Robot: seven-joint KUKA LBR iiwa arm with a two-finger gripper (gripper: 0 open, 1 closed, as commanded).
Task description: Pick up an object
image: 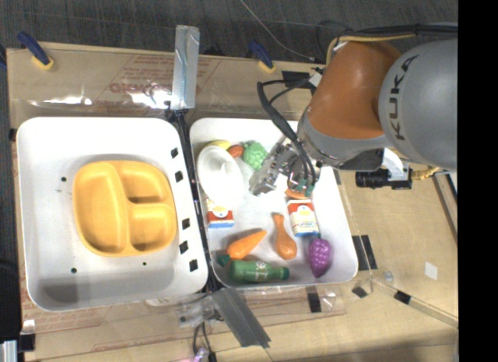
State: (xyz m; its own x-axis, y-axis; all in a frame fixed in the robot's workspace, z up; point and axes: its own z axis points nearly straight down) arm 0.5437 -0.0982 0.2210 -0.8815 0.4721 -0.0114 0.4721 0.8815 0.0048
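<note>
Over the right bin, gripper hangs low near the bin's upper middle, arm coming in from the right. Can't tell gripper state: the metal tip is a blur against the white floor. Nothing visibly held.

Candidates all sit in the right bin:
- white bowl just left of the gripper, touching or nearly so
- green leafy item and a yellow piece at the top edge, just above the gripper
- small carton below the bowl
- second carton right of centre, partly under the wrist
- carrot, orange gourd-shaped piece, green bottle, purple grapes along the bottom

Left bin has a yellow divided tray, well apart from the arm.

Step, as I read it: approach/descent, no grasp yet. Closest targets are the bowl rim and the green item; which one it's aimed at is unclear.

Next move needs: commit to one object, centre on it, go down to floor level, close, lift straight. Bowl is a poor bet, wide and smooth, rim pinch only. Green item is tight to the wall, so expect wall contact. Carrot or grapes lie freer but need a move toward the bottom edge.
</note>
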